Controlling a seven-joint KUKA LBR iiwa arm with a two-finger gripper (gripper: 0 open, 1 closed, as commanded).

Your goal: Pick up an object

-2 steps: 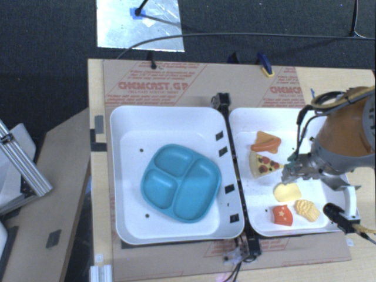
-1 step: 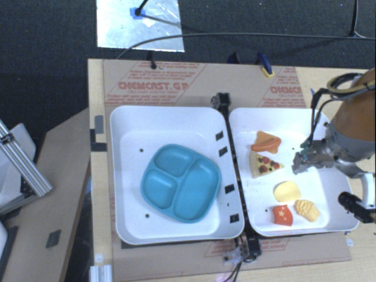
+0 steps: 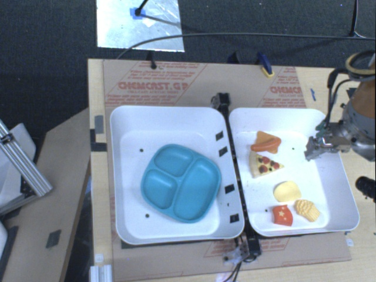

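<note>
The right bin (image 3: 335,181) holds several toy foods. An orange hot dog (image 3: 265,141) lies at its upper left, with a pizza slice (image 3: 264,164) just below it. Lower down are a pale yellow round piece (image 3: 286,191), a red piece with a star (image 3: 282,215) and a ridged yellow piece (image 3: 307,210). My gripper (image 3: 315,147) hangs over the bin's upper right part, to the right of the hot dog and pizza and apart from all the foods. Nothing shows between its tips.
The left bin (image 3: 132,128) carries a blue divided plate (image 3: 181,183). A black divider with clips (image 3: 229,157) runs between the bins. A foil sheet (image 3: 140,16) lies on the dark floor at the back, and an aluminium frame (image 3: 20,163) stands at the left.
</note>
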